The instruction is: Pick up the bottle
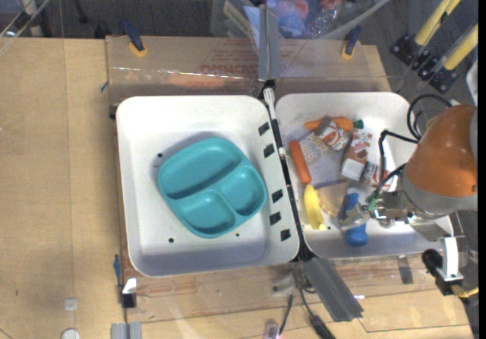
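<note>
Nearest cam: bottle [352, 223] w/ blue cap, lying in right bin [395, 102] near its near wall, just beside yellow toy [312, 207]. Looks light, stiff, prob slippery plastic; best taken across the body, not the cap. Gripper [377, 207] sits just right of it; can't tell how its jaws stand. Right bin holds cluttered small items; left bin [137, 178] holds teal divided tray [210, 185].

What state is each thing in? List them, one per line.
Teal divided plate: flat in the left bin, upright, compartments bare.
Bottle: lying in the right bin, blue cap toward the near wall.
Carrot: lying by the divider.
Banana: lying flat.
</note>
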`<act>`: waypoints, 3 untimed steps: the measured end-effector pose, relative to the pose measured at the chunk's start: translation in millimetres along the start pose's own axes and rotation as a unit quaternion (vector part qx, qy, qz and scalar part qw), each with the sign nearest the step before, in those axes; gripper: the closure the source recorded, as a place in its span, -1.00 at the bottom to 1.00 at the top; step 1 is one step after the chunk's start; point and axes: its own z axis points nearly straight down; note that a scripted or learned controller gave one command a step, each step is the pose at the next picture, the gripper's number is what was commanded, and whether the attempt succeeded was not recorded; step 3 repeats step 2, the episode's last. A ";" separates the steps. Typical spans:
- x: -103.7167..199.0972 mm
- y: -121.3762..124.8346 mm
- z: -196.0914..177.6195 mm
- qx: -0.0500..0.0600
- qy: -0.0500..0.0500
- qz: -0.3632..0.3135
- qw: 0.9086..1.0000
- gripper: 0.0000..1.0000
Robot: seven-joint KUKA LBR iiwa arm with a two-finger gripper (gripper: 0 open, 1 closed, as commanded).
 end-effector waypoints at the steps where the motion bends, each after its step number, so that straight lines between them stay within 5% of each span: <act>1: 0.0 -0.2 -8.7 0.000 0.000 0.001 1.000 1.00; 2: 34.2 42.4 -91.9 0.000 0.000 0.058 0.998 1.00; 3: 34.2 42.4 -91.9 0.000 0.000 0.058 0.998 1.00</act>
